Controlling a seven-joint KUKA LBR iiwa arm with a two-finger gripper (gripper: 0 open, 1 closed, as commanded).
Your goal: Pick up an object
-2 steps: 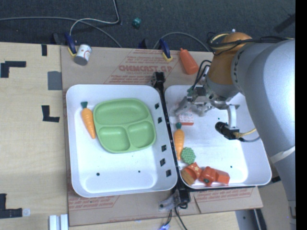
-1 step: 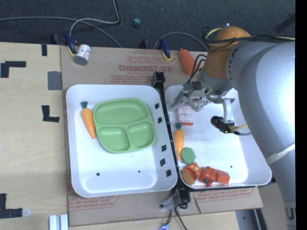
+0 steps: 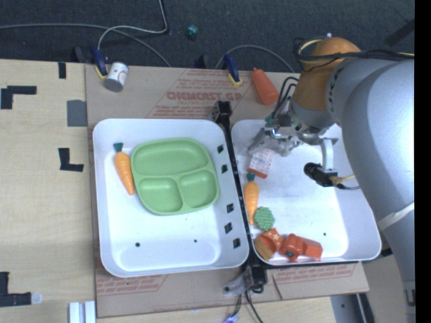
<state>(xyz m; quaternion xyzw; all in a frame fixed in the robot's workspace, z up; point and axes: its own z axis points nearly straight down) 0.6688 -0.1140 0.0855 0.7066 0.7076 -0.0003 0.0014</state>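
Wooden bench with a cardboard sheet [image 3: 202, 99] under two white bins; dark carpet behind, cables trailing across it. Left bin [image 3: 111, 234] holds a green divided plate [image 3: 176, 175] and a toy carrot [image 3: 124, 170] just beside the plate's left edge. Right bin [image 3: 350, 227] holds a second carrot [image 3: 251, 200] along its left wall, a green knobbly piece [image 3: 264, 217] just below it, and a red-orange cluster [image 3: 289, 245] near the front left corner. The arm enters from the right, and the gripper [image 3: 269, 143] is low over the back left part of the right bin. Directly under and touching its tip is a small white packet [image 3: 260, 163] with red print, lying flat on the bin floor. Cannot tell how the end effector is set, nor whether the packet is caught; the wrist hides it. Judgement: the packet is the target. It looks light, thin and probably soft or crinkly, so it may slide on the smooth bin floor or buckle under a pinch. Best hold is likely across its short width near the middle, pressed down first. An orange toy [image 3: 264, 86] and a small can [image 3: 116, 75] lie outside the bins.
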